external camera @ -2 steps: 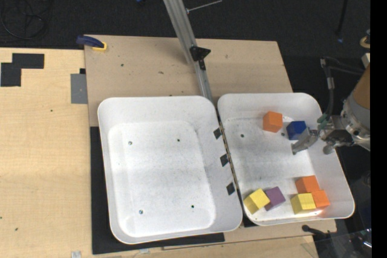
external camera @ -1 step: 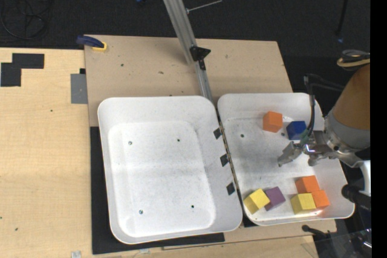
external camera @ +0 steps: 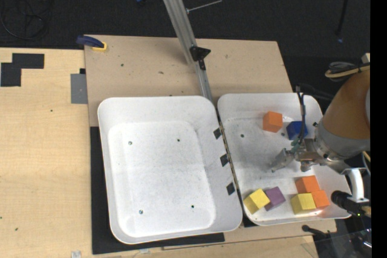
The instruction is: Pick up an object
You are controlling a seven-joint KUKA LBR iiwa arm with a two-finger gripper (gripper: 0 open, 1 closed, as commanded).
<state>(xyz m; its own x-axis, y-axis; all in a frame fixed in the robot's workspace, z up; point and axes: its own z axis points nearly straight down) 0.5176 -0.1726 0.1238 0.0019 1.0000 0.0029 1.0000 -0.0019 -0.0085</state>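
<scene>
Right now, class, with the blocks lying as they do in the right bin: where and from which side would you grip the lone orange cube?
Grip the orange cube from above, probably across two opposite flat side faces. It sits apart near the far wall of the right bin, with only the blue object close on one side.

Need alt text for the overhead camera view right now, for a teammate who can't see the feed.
The grey arm reaches in from the right, its gripper low inside the right bin near a blue object and an orange cube. Along that bin's near edge sit yellow, purple and orange blocks. The left bin adjoins it.
</scene>
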